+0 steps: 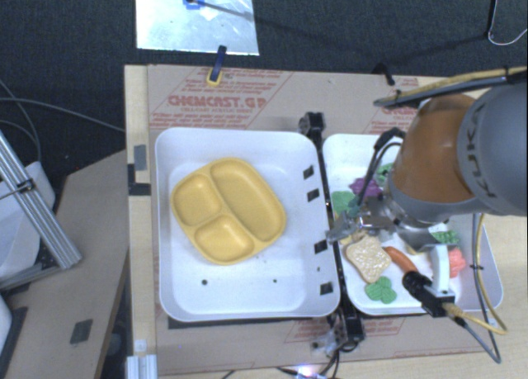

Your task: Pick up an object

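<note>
My gripper (351, 229) hangs low over the left part of the right bin (487, 286), under the grey and orange arm. Just below it lies a toy slice of toast (369, 259). An orange carrot-like piece (401, 258) rests to the right of the toast, and a green broccoli-like piece (380, 290) sits near the bin's front wall. A green leaf-like toy (341, 201) and purple grapes (368, 186) lie just behind the gripper. The arm hides the middle of this bin.
The left bin (181, 295) holds a yellow divided plate (228, 210), tilted in its left half. A red and white item (450, 265) and a green piece (446, 238) lie at the right bin's right side. A black divider with clips runs between the bins.
</note>
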Motion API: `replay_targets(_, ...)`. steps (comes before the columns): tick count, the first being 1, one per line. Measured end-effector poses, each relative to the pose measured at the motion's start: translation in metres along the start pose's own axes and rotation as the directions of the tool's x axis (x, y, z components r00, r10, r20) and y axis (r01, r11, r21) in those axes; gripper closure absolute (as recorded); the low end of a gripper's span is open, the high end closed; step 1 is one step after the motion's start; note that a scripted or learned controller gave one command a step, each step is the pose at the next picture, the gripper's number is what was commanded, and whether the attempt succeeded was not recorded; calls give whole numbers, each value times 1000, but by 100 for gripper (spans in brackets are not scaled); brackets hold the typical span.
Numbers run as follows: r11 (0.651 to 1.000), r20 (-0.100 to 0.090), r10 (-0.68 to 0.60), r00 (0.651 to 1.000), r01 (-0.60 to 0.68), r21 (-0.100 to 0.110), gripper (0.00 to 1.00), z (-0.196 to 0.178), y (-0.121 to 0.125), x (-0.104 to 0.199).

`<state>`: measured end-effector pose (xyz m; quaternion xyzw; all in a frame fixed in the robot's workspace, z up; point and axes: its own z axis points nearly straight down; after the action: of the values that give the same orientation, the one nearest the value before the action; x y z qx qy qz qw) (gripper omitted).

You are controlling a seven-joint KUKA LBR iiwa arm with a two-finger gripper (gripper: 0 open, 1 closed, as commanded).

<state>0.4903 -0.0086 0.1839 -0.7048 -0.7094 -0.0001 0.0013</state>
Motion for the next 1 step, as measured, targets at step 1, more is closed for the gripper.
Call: replay_targets(1,1000,0,-5,1000,5,-6,0,0,35,76)
